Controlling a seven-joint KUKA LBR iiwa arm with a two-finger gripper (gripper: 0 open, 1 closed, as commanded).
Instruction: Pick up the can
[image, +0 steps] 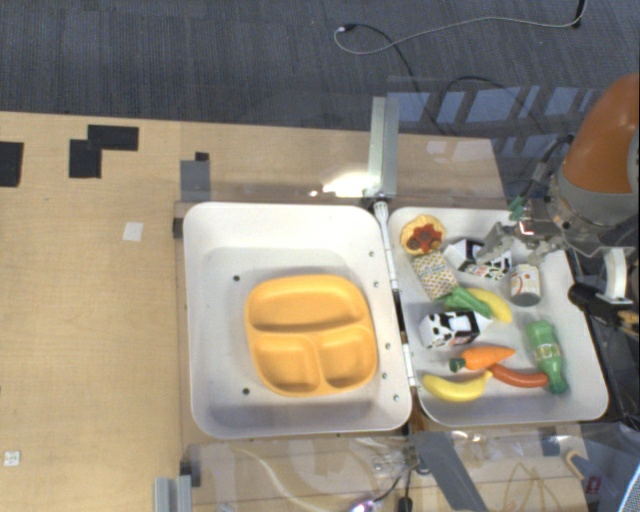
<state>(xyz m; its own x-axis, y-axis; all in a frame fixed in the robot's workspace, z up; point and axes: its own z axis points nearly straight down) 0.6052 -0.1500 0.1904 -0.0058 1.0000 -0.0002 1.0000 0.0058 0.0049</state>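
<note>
**Pincer hanging over the far right of the toy bin, can not yet taken**

The pincer (522, 232) is hovering at the far right corner of the right bin (597, 402), and from where I am standing I cannot tell how it is set; the metal parts there are blurring into the clutter below. Nothing is showing in its grasp, so I am judging this as the approach step, with the lift not yet begun.

Starting nearest me in that bin, a yellow banana (455, 386) is lying along the near edge, with an orange carrot (487, 356) and a red pepper (518, 377) just beyond it, and a green bottle (546, 354) stretching along the right side. A little farther in, a black-and-white cow toy (451, 326) is sitting by the left wall, beside a second banana (494, 305) with green leaves. Farther still, the can (525, 284), small and pale grey, is standing just near of the pincer, with a second cow-patterned piece (483, 262) to its left. A patterned tube (433, 273) and a red-filled dish (423, 236) are lying toward the far left corner.

The left bin (215, 410) is holding an orange divided tray (305, 333).

To my eye, the next move is calling for a short shift toward the near side and a descent squarely over the can, clear of the cow-patterned piece.

The arm (600, 150) is reaching in from the right, orange band high, wrist pointing down.
</note>
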